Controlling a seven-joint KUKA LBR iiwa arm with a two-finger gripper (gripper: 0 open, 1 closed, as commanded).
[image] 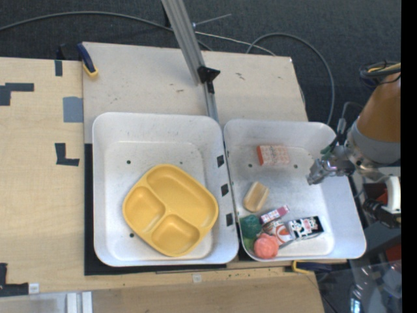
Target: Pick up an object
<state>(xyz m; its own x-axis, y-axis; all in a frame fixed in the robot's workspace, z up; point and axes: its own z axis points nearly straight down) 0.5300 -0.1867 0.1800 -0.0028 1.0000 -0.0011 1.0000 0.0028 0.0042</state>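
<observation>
Left bin (104,175): holds a yellow divided tray (171,208) with three compartments, lying flat, turned at an angle to the bin walls.

Right bin (345,230), touching the left bin along its inner edge: holds a small orange-and-white box (272,154) near the far wall, well apart from the rest. Nearer the middle, a tan block (256,196), tilted. Along the near wall, clustered and touching: a green item (250,226), a pink-red ball (266,246), a small pink-labelled packet (274,214), and a black-and-white carton (301,227) lying on its side.

Gripper (320,171) over the right bin's right-hand part, near the rim, below the grey arm with its orange band (383,115). Nothing seen between the fingertips; spread or pressed together cannot be told at this angle. Apart from every object in the bin; nearest is the orange-and-white box.
</observation>
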